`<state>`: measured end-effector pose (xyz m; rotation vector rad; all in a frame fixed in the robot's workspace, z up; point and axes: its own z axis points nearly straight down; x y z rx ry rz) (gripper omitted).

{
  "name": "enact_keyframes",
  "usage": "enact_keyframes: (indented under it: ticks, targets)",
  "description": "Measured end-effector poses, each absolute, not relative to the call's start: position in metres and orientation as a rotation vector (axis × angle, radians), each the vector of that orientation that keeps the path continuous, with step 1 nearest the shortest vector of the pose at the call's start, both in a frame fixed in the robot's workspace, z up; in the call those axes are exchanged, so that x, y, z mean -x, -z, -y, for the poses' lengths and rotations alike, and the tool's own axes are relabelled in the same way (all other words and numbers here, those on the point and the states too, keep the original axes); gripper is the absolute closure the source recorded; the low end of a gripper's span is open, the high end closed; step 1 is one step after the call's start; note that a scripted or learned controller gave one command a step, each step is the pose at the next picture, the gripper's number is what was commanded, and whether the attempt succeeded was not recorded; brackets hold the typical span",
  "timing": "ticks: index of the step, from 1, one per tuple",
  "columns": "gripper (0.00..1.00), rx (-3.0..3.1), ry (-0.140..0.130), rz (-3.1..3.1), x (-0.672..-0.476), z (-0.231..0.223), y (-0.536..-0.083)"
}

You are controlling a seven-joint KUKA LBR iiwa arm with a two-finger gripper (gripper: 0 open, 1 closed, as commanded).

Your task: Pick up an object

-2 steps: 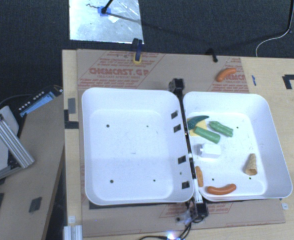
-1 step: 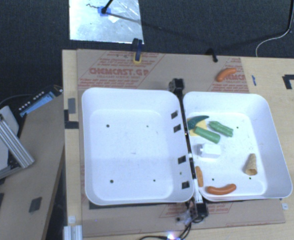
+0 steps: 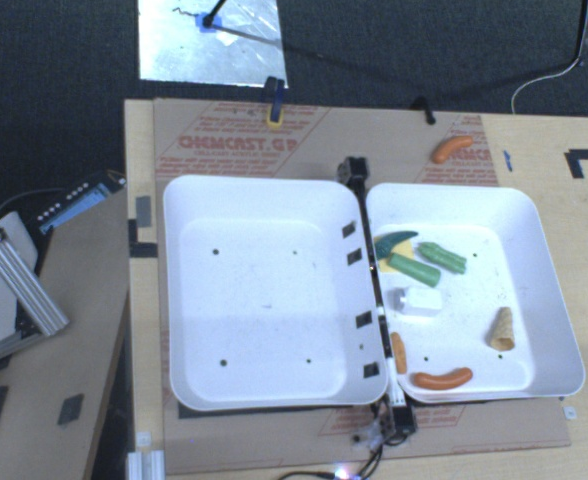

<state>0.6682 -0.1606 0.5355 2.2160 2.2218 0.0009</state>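
Observation:
The right bin holds several small toy items. Two green pieces lie near its upper left beside a dark green and yellow piece. A white block sits below them. A tan cone rests toward the right wall. An orange sausage lies along the front wall, and a smaller orange piece lies by the divider.
The left bin stands beside the right one on a cardboard sheet. Another orange sausage lies on the cardboard behind the right bin. A yellow and blue clamp sits at the back edge. A metal frame stands at far left.

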Motion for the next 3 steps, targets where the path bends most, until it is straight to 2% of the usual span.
enact_keyframes:
  ticks: [1, 2, 3]
  targets:
    - [1.00, -2.217, -0.001, -2.221, -0.668, 0.161, -0.536]
    - [1.00, -2.217, -0.002, -2.218, -0.668, 0.208, -0.536]
    - [1.00, -2.217, -0.001, -2.222, -0.668, 0.205, -0.535]
